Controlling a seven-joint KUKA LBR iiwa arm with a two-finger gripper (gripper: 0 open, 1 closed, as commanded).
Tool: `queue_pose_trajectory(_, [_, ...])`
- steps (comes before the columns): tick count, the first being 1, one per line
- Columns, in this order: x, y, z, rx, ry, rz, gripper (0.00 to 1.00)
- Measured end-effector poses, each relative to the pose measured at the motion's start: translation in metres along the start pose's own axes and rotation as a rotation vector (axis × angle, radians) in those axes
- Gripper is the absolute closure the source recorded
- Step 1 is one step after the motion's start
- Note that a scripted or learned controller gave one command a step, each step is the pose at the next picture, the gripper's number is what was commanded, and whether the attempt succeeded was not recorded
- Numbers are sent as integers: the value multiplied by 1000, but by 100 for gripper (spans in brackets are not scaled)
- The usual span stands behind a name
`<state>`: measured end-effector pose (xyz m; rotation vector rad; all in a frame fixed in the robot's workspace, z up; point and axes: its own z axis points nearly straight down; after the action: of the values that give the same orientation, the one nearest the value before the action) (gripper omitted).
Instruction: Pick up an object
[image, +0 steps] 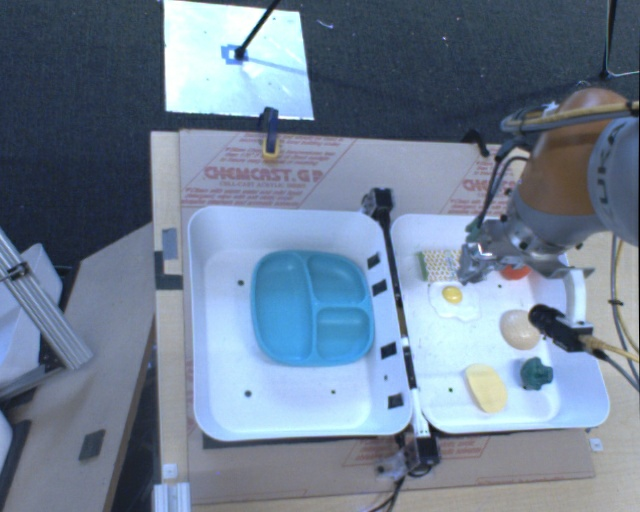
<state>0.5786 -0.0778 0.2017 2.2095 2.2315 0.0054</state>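
My gripper (476, 264) hangs low over the back of the right bin (590, 400), the arm coming in from the right. Just left of it lies a checkered waffle piece (438, 264). A fried egg toy (453, 300) lies directly in front of the gripper. A red-orange object (515, 270) peeks out from under the wrist, mostly hidden. Further forward lie a beige rounded piece (518, 329), a yellow piece (486, 387) and a small dark green piece (536, 374).
The left bin (215, 400) holds a blue divided plate (308, 307). A black clip strip (392, 310) runs along the ridge between the bins. A black cable fitting (560, 329) juts over the right bin's right side.
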Motion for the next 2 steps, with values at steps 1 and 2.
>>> queue_pose_trajectory(1, [54, 19, 5, 0, 1, -1, 100])
queue_pose_trajectory(2, [99, 42, -3, -1, 1, 0, 100])
